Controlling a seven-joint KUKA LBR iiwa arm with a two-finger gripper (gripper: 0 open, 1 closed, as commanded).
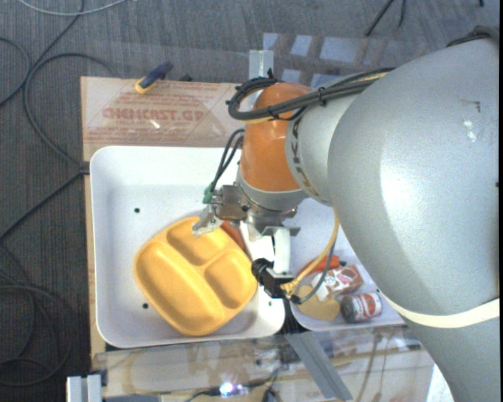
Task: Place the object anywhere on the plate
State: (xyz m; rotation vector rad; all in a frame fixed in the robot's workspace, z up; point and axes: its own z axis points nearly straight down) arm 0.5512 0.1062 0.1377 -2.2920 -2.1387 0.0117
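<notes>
A yellow plate (193, 279) with three compartments lies in the left white bin (121, 191), toward its front right corner. My gripper (226, 224) hangs from the orange wrist band over the plate's far right rim. A small red-orange object (233, 233) peeks out just under the gripper at that rim. The wrist hides most of it, and I cannot see whether it is held or resting.
The grey arm covers most of the right bin (318, 325). At that bin's front lie a dark can (362, 306), a red and white packet (342, 278), an orange item (317, 266) and a tan piece (318, 310). Cardboard (151, 120) lies behind the left bin.
</notes>
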